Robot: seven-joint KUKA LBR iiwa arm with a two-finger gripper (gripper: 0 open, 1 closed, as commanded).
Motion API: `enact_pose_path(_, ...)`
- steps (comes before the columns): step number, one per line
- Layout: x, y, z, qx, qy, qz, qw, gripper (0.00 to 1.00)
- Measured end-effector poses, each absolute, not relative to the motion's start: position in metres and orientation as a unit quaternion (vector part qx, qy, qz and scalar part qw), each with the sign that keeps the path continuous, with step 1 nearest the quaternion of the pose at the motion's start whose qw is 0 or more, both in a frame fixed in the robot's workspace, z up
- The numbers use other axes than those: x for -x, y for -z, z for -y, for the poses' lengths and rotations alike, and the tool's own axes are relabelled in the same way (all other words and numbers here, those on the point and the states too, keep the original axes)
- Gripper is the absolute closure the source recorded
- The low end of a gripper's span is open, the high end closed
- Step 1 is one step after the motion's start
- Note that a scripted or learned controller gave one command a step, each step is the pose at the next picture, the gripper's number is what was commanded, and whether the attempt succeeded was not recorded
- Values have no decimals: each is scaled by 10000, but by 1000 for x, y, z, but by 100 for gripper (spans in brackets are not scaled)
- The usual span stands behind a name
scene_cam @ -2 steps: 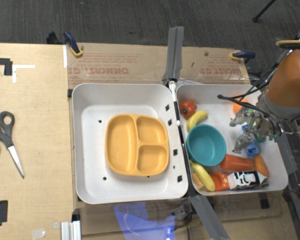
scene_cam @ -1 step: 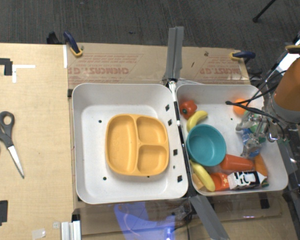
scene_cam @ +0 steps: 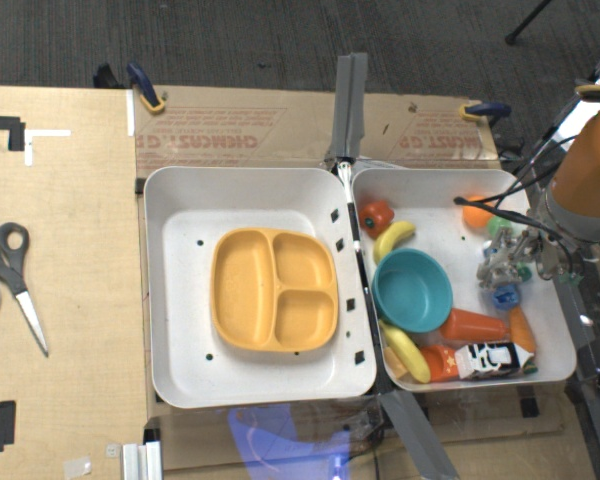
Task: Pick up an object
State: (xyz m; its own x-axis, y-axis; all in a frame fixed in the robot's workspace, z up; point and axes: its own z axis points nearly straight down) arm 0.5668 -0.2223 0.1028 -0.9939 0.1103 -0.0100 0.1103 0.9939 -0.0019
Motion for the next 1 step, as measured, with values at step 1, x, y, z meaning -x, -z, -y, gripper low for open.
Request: enact_pose_path(1,-567,-103,222,-552,11,-9985,48,0)
